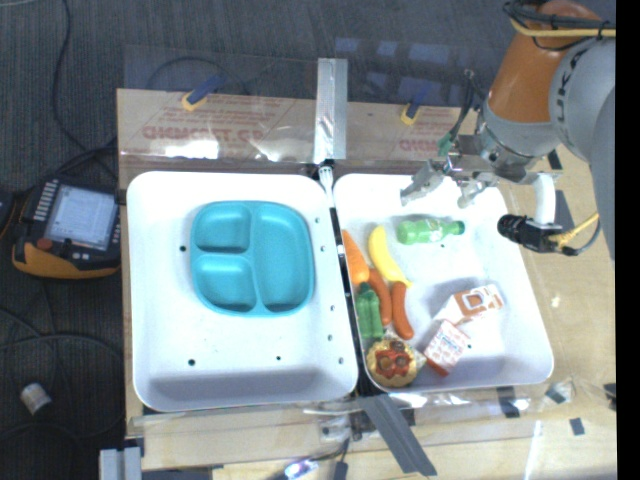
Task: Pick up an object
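My gripper (444, 189) hangs over the far part of the right bin (520, 278), its two fingers (418, 188) spread open with nothing between them. Just in front of it a green bottle (428, 231) lies on its side. A yellow banana (384, 252) and an orange carrot (355, 258) lie left of the bottle. Nearer the front are an orange sausage (400, 309), a green vegetable (370, 314), two small cartons (475, 303) (447, 346) and a round dish of food (392, 363).
The left bin (160, 348) holds a blue divided plate (250, 256). A raised divider (334, 218) separates the two bins. A handheld screen unit (70, 223) sits on the floor to the left. A black cable fitting (525, 230) hangs by the right bin's edge.
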Controlling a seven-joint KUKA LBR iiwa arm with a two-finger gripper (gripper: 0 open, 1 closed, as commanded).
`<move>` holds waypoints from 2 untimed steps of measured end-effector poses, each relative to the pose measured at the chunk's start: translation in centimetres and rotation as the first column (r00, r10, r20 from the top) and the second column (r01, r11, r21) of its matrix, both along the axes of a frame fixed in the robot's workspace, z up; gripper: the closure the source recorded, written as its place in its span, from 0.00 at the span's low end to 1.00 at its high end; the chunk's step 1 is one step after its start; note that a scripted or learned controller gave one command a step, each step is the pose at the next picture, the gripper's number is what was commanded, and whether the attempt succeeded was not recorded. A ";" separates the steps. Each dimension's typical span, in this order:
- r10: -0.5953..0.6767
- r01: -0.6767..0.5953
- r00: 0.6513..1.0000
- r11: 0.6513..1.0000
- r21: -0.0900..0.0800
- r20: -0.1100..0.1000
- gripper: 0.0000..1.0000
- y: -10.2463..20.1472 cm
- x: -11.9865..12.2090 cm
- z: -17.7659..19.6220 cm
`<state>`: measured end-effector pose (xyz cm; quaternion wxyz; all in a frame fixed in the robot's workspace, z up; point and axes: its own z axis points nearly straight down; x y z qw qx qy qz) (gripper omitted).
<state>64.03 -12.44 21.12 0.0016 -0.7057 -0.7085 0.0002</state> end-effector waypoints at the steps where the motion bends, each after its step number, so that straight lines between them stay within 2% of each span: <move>1: -0.011 0.011 1.000 1.000 -0.005 0.001 0.00 2.6 -3.8 -11.7; 2: -0.011 0.011 1.000 1.000 0.001 0.000 1.00 2.8 -3.9 -10.9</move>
